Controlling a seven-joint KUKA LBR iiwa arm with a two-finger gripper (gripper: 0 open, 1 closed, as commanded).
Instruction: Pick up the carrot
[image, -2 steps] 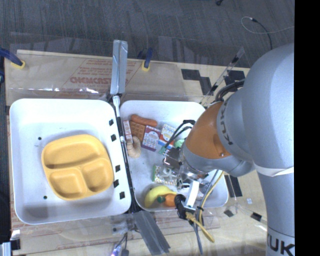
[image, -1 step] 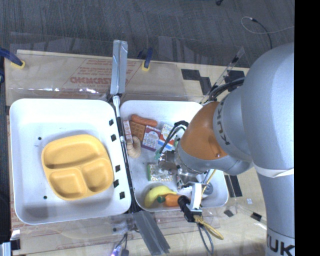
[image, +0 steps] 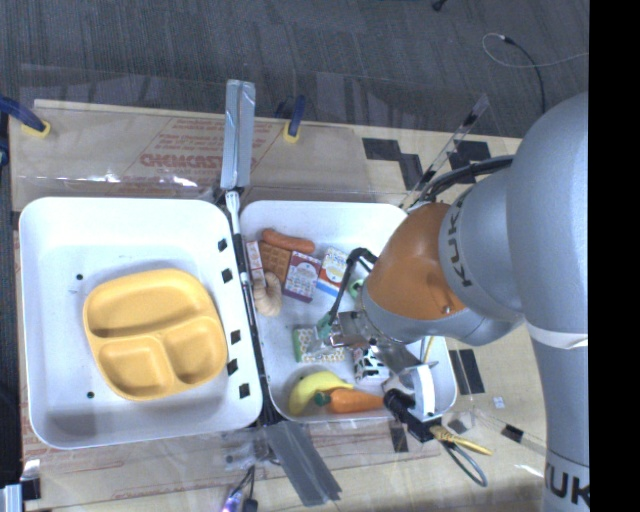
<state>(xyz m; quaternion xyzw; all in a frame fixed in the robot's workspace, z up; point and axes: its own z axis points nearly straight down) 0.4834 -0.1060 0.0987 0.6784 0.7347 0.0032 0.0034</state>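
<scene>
Grey metal and an orange band fill the right bin's (image: 300, 212) far side, where the arm (image: 470, 270) bends down over the clutter. The gripper (image: 362, 345) sits low beneath the orange wrist, above the middle of that bin; whether it is closed or released cannot be told, since the wrist covers most of it, and nothing can be seen held in it.

Just below the gripper, toward the bin's near edge, lies the carrot (image: 355, 402), orange with a green end, resting on its side. Its green end touches the yellow banana (image: 312, 388) to its left. A small green packet (image: 305, 343) lies just left of the gripper. Farther up are a maroon carton (image: 301, 276), a sausage (image: 287, 241) near the far wall, and a pale beige lump (image: 266, 294) against the left wall.

The left bin (image: 60, 230) holds a yellow compartment tray (image: 152, 330), well apart from the carrot. The arm's grey body runs off to the right.
</scene>
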